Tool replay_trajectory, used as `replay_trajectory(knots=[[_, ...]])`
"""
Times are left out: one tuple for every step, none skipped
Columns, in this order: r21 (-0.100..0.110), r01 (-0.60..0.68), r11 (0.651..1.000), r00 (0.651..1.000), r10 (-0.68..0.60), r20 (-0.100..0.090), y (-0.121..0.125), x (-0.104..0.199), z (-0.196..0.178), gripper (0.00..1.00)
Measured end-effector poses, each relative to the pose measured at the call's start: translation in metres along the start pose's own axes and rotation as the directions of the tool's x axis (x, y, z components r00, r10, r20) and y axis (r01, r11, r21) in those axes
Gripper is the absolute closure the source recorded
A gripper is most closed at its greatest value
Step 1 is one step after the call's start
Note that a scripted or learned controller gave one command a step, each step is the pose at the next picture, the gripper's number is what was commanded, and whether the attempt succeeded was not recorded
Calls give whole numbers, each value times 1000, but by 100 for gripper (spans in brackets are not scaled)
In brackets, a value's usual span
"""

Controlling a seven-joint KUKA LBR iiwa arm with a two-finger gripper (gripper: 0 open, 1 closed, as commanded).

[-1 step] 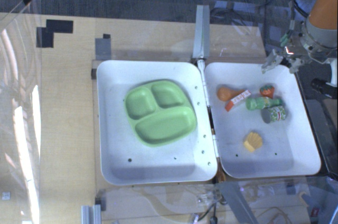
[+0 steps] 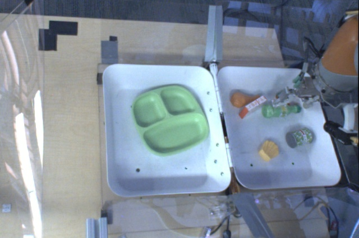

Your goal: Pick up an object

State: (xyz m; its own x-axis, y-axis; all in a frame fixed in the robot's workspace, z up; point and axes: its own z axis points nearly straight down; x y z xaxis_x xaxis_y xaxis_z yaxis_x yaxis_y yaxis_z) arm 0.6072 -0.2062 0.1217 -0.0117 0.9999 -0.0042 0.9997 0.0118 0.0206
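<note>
Tool [image 2: 287, 97] sits low in the right bin [image 2: 331, 175], right above the green bottle [image 2: 282, 111]; can't tell if it's clamped or apart.

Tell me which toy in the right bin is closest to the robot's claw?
The green bottle. It lies right beside the gripper, while the orange carrot, yellow block and grey can sit farther away.

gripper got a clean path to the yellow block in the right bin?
Probably yes. The yellow block lies alone on bare bin floor, apart from the grey can and green bottle. The gripper sits over the bottle, nothing between.
</note>
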Motion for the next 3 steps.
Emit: replay_trajectory(knots=[[-4,8,1000,1000,-8,1,-47,1,25,0],[-14,9,1000,1000,-9,5,-43,1,12,100],[13,-129,992,992,129,-1,-42,57,-107,100]])
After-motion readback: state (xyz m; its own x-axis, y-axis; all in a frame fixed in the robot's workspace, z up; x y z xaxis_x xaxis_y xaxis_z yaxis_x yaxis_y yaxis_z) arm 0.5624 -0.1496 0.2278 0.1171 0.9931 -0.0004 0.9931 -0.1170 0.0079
